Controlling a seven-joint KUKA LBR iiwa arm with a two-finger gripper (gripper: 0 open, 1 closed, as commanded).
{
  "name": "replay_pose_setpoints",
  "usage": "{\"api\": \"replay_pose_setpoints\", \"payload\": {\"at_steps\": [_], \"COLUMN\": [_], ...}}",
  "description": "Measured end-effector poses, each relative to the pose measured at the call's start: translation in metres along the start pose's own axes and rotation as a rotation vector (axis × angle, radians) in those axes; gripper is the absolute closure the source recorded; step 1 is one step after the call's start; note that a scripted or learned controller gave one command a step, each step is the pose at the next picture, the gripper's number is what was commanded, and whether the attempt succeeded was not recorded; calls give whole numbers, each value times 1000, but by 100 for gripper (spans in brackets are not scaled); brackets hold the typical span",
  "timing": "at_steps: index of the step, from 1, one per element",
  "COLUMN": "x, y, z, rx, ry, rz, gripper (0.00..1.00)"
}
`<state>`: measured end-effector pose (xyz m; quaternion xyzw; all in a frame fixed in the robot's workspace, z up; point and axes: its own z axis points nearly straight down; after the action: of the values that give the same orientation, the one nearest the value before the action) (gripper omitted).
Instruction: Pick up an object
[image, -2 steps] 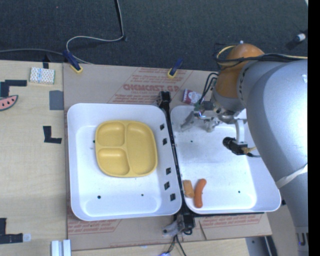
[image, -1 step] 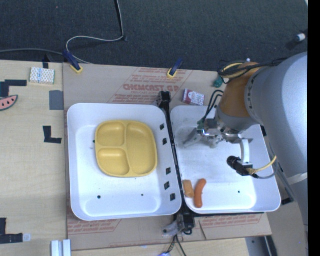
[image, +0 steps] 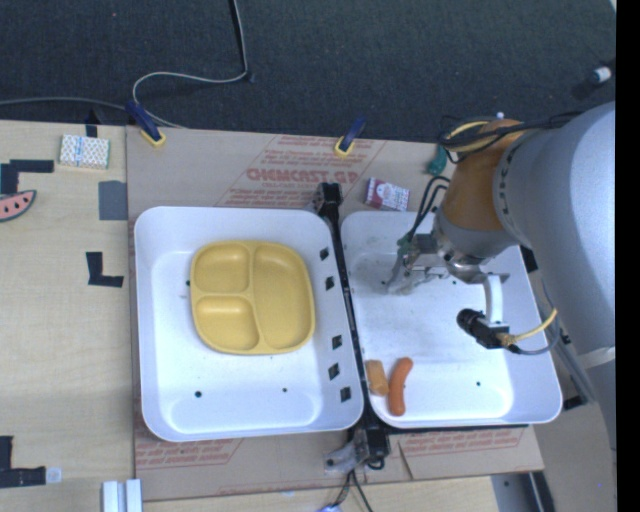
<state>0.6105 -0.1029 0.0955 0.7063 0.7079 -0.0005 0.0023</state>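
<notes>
Arm (image: 540, 210): a grey arm with an orange band is seen reaching in from the right, over the right bin.
Jaws (image: 400, 280): positioned low over the upper left part of the right bin's floor; whether they are wide or narrow cannot be told, and nothing is seen between them.
Right bin (image: 520, 405): two small orange sausage-like pieces (image: 390, 383) are found side by side near the front left corner, well apart from the jaws.
Left bin (image: 160, 330): a yellow divided plate (image: 252, 297) is lying flat, upper centre.
Tabletop (image: 60, 300): a small red-and-white packet (image: 386, 194) is noted behind the right bin.
</notes>
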Motion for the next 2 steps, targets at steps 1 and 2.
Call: {"api": "replay_pose_setpoints", "payload": {"at_steps": [1,2], "x": [0,1], "y": [0,0], "z": [0,-9], "rx": [0,1], "ry": [0,1], "rz": [0,-1], "gripper": [0,100]}}
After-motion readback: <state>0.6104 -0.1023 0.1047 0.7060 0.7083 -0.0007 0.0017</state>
